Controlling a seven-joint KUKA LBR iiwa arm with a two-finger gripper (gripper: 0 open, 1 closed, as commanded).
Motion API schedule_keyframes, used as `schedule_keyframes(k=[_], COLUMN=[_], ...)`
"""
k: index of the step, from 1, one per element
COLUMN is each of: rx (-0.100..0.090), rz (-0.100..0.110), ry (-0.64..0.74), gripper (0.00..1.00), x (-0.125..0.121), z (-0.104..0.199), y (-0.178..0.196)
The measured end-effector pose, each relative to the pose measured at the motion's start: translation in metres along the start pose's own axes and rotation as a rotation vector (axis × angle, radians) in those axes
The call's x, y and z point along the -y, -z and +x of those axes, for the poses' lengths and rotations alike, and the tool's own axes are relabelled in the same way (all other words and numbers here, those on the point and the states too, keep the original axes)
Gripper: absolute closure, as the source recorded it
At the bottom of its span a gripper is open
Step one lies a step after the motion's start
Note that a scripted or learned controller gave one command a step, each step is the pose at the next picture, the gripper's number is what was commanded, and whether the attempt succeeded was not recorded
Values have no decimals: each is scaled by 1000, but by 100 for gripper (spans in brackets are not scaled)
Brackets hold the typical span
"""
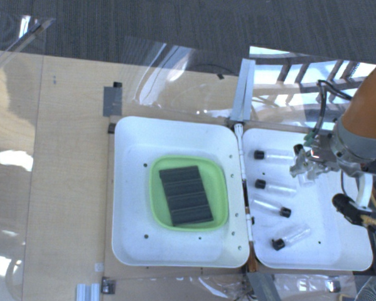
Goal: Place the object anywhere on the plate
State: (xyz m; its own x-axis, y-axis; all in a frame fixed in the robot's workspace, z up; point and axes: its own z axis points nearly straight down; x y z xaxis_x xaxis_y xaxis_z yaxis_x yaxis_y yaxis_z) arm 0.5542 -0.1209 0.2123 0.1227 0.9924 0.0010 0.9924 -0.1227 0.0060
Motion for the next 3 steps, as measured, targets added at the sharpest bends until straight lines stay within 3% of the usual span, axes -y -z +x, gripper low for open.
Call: schedule_keyframes(k=[1, 2, 3], rx=[0, 0, 1], rz=[5, 4, -3], ry=[-54, -54, -65], gripper=[100, 0, 0], x=[-4, -4, 14], z=[120, 120, 72], y=[-29, -29, 80])
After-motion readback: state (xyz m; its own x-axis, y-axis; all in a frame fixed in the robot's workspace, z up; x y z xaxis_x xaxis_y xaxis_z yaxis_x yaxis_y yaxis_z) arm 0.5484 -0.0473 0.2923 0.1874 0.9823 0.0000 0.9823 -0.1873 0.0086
